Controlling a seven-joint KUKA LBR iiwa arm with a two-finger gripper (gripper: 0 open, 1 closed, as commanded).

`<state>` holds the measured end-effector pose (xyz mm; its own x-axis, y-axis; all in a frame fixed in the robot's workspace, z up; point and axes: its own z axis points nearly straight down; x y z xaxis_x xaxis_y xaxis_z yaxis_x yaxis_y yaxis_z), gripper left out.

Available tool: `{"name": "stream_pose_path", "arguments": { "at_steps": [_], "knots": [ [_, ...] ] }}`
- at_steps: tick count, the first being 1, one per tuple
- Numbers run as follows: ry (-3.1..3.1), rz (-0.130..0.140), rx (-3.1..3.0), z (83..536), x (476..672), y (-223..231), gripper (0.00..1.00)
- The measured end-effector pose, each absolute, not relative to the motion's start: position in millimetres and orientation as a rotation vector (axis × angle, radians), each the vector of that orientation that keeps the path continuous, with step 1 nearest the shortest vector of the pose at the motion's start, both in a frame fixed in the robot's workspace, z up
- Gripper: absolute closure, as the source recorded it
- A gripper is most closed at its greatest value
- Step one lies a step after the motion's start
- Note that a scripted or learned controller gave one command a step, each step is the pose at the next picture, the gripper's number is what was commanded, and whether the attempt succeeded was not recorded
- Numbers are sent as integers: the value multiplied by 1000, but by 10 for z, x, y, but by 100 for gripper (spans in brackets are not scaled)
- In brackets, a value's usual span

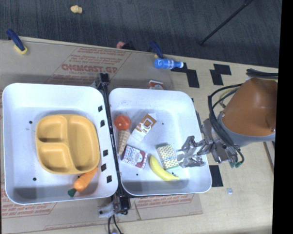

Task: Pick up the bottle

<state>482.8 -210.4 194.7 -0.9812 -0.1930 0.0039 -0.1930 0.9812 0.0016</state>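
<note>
Left bin (15, 132): yellow divided plate (67, 143), with a carrot (84, 180) at its lower edge. Right bin (186, 103): tomato (122, 122), ice cream cone (122, 139), two cartons (143, 127), banana (161, 170), patterned packet (167, 156). The bottle (167, 64), blue, lies on the bench behind the right bin. Gripper (187, 152): fingers spread open, gripping nothing, just beside the packet.

Cardboard-covered bench (180, 222), two white bins (14, 147) side by side, blue bottle (167, 64) behind
</note>
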Motion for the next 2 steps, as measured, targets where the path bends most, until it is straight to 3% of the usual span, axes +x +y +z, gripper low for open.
{"name": "stream_pose_path", "arguments": {
  "at_steps": [2],
  "knots": [
    [-3079,-1,616,1923,4892,-2103,100]
  ]
}}
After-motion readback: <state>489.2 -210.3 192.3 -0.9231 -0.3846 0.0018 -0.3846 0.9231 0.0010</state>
